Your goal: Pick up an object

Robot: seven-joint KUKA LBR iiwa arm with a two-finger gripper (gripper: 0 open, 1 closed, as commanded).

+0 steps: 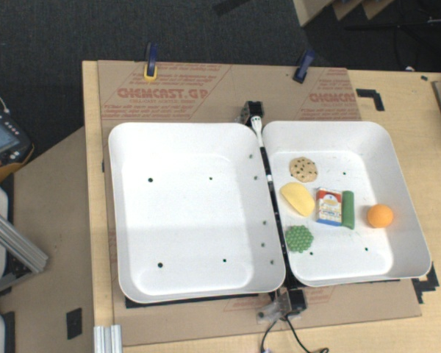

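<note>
The right bin (397, 197) holds several small items. A round chocolate-chip cookie (303, 169) lies toward its back. Just in front of the cookie rests a yellow oblong piece (297, 198). To the right of the yellow piece lies a small red-and-white box with a green edge (334, 207). An orange ball (380, 216) sits near the bin's right wall. A green bumpy round item (299, 238) lies at the front left of this bin.
The left bin (132, 197) stands beside the right one on a cardboard sheet (206, 87). Blue and yellow clamps (151, 63) hold the sheet's back edge. A cable and bracket (287, 307) lie at the front between the bins.
</note>
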